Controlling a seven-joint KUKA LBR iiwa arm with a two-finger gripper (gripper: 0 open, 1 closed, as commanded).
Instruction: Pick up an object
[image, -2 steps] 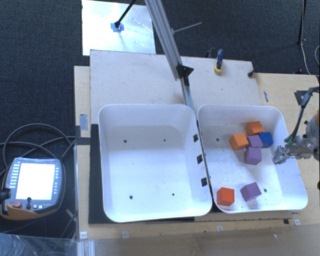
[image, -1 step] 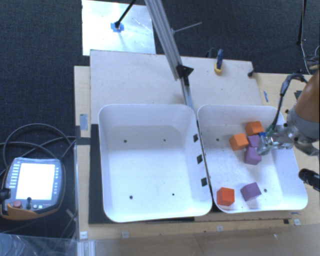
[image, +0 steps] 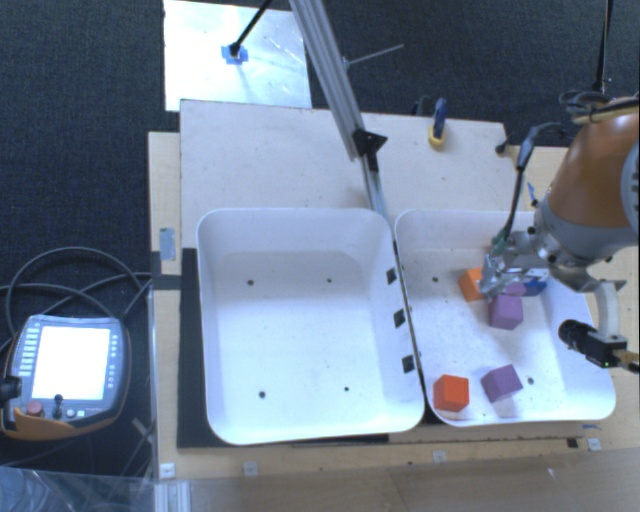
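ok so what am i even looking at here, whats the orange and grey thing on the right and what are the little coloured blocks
That is a robot arm, grey with an orange band, reaching in from the right. One camera fixed above the bench looks down at a slant. On the bench sit two shallow white bins, the left bin and the right bin. The arm's gripper hangs low over the right bin, among three small blocks: an orange block, a purple block and a bit of a blue one. I cannot tell whether it holds any of them. Nearer the front edge lie another orange cube and a purple cube. The screen device at the left looks like the arm's hand controller.
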